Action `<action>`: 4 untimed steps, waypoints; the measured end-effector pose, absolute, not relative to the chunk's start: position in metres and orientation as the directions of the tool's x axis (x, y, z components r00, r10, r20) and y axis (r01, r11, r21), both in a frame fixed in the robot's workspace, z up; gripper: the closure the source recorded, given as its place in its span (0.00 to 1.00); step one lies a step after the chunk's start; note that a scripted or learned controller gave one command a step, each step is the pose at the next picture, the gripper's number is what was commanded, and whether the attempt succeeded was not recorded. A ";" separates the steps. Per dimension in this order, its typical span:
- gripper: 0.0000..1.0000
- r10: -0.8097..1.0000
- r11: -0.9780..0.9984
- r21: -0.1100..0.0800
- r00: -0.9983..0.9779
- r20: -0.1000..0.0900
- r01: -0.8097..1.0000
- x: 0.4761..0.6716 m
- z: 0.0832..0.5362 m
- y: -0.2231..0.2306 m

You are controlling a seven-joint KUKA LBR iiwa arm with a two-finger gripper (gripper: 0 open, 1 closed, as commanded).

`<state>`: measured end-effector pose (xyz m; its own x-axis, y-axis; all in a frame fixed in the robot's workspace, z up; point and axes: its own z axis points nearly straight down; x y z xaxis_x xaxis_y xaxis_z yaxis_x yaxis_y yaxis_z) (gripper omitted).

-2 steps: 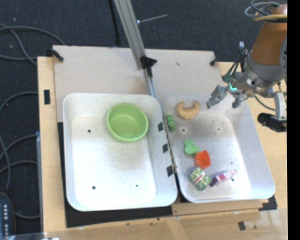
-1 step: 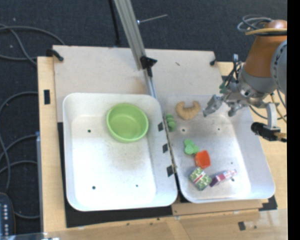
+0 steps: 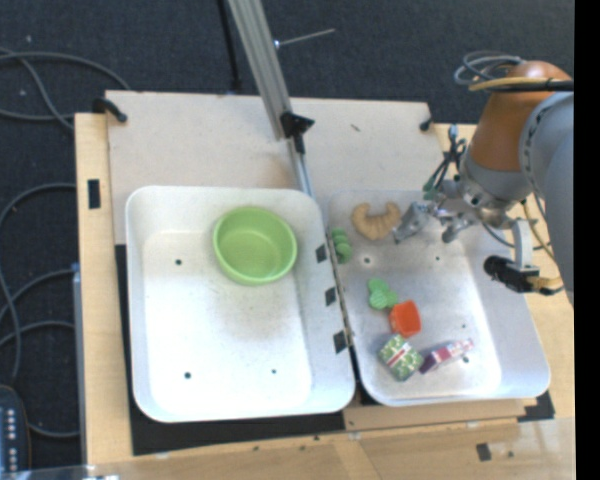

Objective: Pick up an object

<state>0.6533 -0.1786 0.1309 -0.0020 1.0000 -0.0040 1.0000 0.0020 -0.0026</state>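
My gripper [image 3: 430,226] hangs over the back of the right bin [image 3: 500,368], its two fingers spread apart with nothing between them. Just to its left lies a tan curved piece [image 3: 374,219]. Nearer the front of that bin lie a green piece [image 3: 381,294], an orange block [image 3: 406,318], a green patterned cube [image 3: 399,356] and a small purple and pink item [image 3: 446,353]. A small green object [image 3: 340,245] rests by the bin's left rim.
A green bowl [image 3: 255,245] stands at the back of the left bin [image 3: 160,368]. A slanted metal post [image 3: 265,58] rises behind the divider between the bins. Cables trail on the dark floor to the left.
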 end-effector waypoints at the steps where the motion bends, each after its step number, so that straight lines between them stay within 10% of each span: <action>1: 0.00 1.000 0.000 -0.002 -0.001 -0.004 1.000 0.653 0.100 -0.181; 2: 1.00 1.000 0.002 0.004 -0.002 -0.007 1.000 0.654 0.114 -0.182; 4: 1.00 1.000 0.006 0.007 -0.006 0.000 1.000 0.667 0.216 -0.180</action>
